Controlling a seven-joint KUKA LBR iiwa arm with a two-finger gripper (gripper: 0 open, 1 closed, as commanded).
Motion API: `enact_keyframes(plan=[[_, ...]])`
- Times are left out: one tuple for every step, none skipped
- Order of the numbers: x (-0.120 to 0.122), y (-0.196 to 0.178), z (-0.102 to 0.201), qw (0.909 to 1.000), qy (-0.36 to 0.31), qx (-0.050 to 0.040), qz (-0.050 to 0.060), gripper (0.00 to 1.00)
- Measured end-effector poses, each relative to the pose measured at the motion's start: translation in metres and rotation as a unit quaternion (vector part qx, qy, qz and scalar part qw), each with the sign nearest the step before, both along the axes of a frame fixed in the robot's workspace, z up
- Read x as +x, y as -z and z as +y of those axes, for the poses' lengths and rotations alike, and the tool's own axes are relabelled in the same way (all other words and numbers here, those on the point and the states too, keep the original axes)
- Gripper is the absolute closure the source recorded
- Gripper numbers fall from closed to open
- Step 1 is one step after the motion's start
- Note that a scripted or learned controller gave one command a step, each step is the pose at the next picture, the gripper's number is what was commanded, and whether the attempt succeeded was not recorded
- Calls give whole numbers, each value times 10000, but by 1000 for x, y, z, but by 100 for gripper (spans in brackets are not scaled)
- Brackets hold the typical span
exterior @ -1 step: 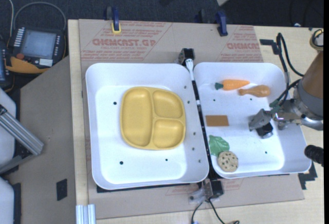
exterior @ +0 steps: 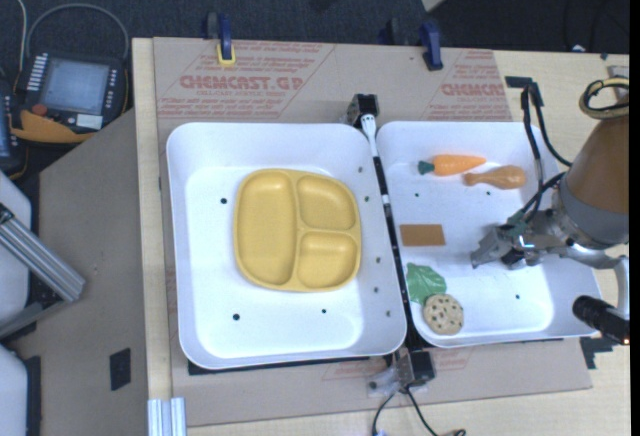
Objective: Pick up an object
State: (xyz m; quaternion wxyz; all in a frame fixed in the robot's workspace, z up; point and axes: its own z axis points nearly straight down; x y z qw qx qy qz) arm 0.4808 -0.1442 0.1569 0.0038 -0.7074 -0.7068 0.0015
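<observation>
My gripper (exterior: 498,254) hangs low over the middle of the right bin (exterior: 530,319), open, with nothing between its fingers. A brown flat rectangle (exterior: 422,235) lies to its left, apart from it. Above it, near the bin's far side, lie an orange carrot (exterior: 453,164) and a tan drumstick (exterior: 495,178). A green leaf (exterior: 424,279) and a round cookie (exterior: 442,313) sit at the bin's front left corner. The grey arm with its orange band (exterior: 600,179) comes in from the right.
The left bin (exterior: 200,314) holds a yellow divided plate (exterior: 297,228). A black divider rail (exterior: 383,199) runs between the two bins. Blue clamps (exterior: 430,44) stand at the bench's far edge. Cables (exterior: 535,139) trail beside the arm.
</observation>
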Motion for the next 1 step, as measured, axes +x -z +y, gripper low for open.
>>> enact_keyframes(plan=[[8,54,6,10000,-4,2,0,0]])
